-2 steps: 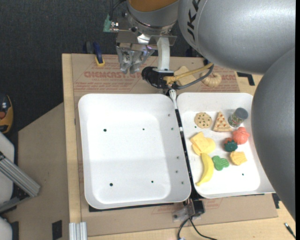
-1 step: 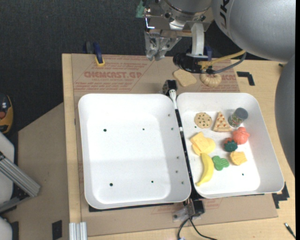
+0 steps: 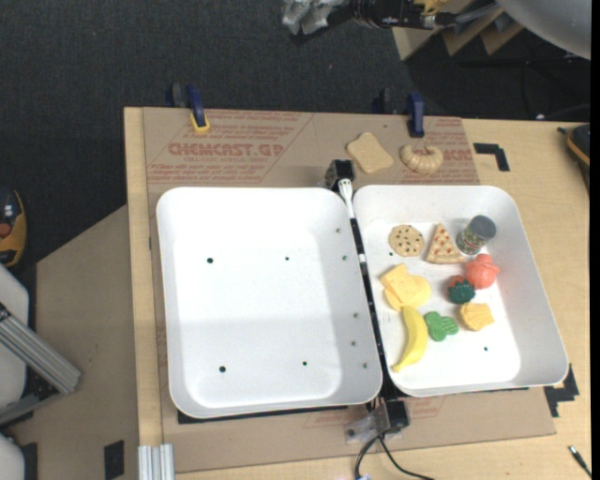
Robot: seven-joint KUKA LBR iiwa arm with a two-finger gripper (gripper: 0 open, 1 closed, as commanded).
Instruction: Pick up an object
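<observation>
Closest to the lens, a black cable trailed off the bench's front edge, below the seam where the left bin met the right bin. Every candidate lay in the right bin: a toy banana along its near left side, a yellow cheese block just above it, then a cookie and a pizza slice side by side.

The gripper hung far back over dark floor, well apart from both bins; whether it was spread or pressed together could not be told. The pick looked not yet begun.

The cookie seemed the easiest target, with bare floor on its far side. The banana lay touching a green broccoli piece, so a descent there risked nudging both. A small jar, a red fruit and an orange block crowded the right cluster. A bread slice and a pastry sat outside on the board, near a blue clamp.
</observation>
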